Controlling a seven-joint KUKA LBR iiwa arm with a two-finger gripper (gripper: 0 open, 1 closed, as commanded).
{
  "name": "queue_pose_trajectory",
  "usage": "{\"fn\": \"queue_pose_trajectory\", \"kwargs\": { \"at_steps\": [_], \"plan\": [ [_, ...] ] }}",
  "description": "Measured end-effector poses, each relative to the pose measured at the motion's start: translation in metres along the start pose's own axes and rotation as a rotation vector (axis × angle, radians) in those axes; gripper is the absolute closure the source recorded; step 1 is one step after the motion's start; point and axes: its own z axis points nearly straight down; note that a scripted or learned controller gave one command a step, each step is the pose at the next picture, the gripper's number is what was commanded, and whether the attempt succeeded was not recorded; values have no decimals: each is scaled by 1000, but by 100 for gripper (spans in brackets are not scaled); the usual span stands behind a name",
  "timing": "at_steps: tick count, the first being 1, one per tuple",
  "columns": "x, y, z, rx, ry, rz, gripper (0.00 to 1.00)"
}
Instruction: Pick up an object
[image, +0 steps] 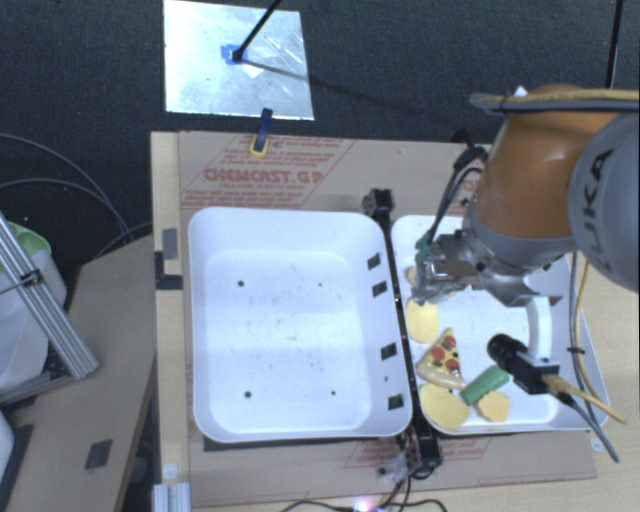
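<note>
Nearest the camera, a tangle of thin cables (405, 470) hangs at the edge of the pale wooden counter (115, 340), just below the seam between the two bins. In the shallow white right bin (404, 236) the things to pick lie bunched at the near end. A round flat yellow disc (443, 409) sits by the near wall, with a smaller yellow chunk (493, 406) beside it. A green rectangular block (485, 383) lies tilted, touching that chunk. A toy pizza slice with red dots (442, 361) rests just above the disc, and a pale yellow oval piece (423, 322) lies beyond the slice. The metal claw (433, 277) hangs right over that oval; whether it is released or clenched I cannot tell, and nothing shows in its grasp. The grey arm with its orange band (535, 160) covers the far part of this bin; large dark letters on its casing are cut by the frame edge. The shallow white left bin (290, 320) carries small black tabs (381, 290) along its shared wall. Both bins sit on a brown sheet (330, 165) printed in red "CHEMCAST G P". A yellow and blue clamp (262, 134) grips its far edge. Beyond it lies a shiny silver square panel (238, 60) on dark carpet (80, 80).
</note>
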Motion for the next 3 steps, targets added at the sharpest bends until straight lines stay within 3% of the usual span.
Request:
{"fn": "queue_pose_trajectory", "kwargs": {
  "at_steps": [1,2,3],
  "plan": [
    [15,-14,-21,9,-1,1,100],
    [18,11,-90,3,-2,3,100],
    [35,-3,-139,6,0,1,100]
  ]
}}
